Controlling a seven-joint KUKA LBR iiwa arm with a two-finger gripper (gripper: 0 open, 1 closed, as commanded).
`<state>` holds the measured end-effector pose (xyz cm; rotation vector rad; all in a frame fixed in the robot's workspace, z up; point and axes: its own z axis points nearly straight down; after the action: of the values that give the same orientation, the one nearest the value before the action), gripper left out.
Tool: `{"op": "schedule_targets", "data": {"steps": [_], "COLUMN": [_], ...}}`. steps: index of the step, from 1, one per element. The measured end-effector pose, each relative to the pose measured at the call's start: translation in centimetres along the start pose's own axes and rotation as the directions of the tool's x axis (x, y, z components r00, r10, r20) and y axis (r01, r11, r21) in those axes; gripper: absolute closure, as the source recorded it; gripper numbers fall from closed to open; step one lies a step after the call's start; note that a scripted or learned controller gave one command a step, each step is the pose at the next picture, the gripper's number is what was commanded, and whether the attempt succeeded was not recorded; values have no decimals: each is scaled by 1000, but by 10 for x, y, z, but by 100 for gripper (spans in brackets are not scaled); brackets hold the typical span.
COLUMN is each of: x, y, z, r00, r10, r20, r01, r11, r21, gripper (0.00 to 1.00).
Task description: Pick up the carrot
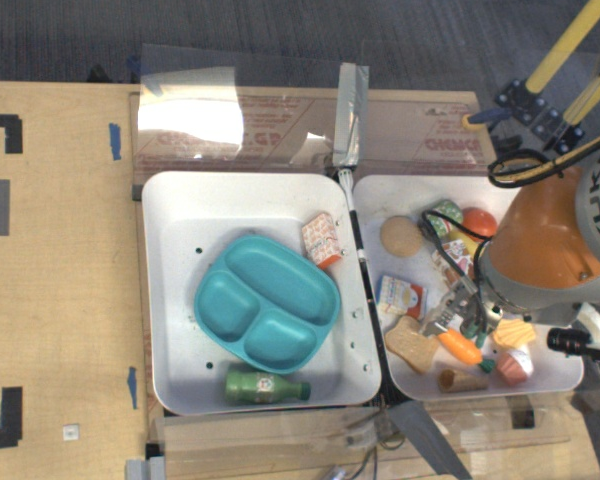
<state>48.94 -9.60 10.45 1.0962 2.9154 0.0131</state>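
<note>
Now carrot (461, 347) just below end effector (467, 320), right bin (560, 380).

A robotics lab or test cell: a plywood desk (50, 268) with black tape marks carries two shallow white bins (170, 298) of toy food, clear plastic sheeting (280, 128) is taped behind them, and a grey industrial arm (550, 248) trails bundled cables over carpeted floor (280, 18).

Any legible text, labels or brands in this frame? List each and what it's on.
None fully readable.
Clear sheet behind the bins: red print, mirrored and blurred.
Small carton: print too small.
Green bottle: label blurred.
Pouch: graphics only, unreadable.
</note>
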Motion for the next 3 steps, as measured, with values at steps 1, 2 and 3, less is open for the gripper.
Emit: {"op": "schedule_targets", "data": {"steps": [1, 2, 3], "x": [44, 4, 24], "y": [42, -2, 16], "z": [-81, -138, -80], "r00": [962, 995, 986], "r10": [274, 100, -167], "r20": [-13, -14, -26], "r01": [-274, -100, 168], "r11": [962, 995, 986], "r21": [18, 16, 13], "gripper": [100, 100, 100]}}
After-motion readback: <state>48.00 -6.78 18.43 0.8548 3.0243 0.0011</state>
